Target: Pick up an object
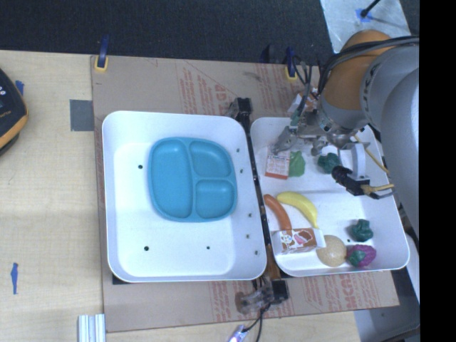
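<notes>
One gripper (293, 140) low over right bin (388, 209) far corner | finger state: cannot tell | target green toy (296, 164) beside red-white packet (277, 166), just below gripper | likely light, stiff, slick plastic; pinch across narrow middle.

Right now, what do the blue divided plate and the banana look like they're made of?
The blue divided plate looks like moulded plastic with a matte to satin finish: one even colour, soft rounded compartment ridges. The banana seems to be toy plastic or rubber, smooth and uniformly yellow with no spots or stem detail, though the view is too coarse to be sure.
</notes>
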{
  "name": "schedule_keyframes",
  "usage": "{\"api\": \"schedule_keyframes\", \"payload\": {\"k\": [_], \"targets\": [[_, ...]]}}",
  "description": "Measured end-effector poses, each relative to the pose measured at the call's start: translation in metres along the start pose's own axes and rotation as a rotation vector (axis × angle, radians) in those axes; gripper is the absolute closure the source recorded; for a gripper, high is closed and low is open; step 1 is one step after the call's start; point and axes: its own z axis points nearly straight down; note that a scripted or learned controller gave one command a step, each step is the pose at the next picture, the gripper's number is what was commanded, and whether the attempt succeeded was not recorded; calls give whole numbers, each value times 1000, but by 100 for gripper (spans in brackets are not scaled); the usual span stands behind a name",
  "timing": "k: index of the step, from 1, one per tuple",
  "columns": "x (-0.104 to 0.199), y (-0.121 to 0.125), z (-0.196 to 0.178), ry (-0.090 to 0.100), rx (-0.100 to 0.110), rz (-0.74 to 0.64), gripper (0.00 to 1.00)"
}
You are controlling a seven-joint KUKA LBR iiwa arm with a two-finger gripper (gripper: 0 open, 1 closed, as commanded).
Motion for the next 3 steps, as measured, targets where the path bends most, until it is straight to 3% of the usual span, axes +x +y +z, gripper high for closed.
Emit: {"api": "schedule_keyframes", "payload": {"k": [2,3], "targets": [[-10,0,0,3,-1,1,0],[-1,-24,-1,-2,-5,2,0]]}}
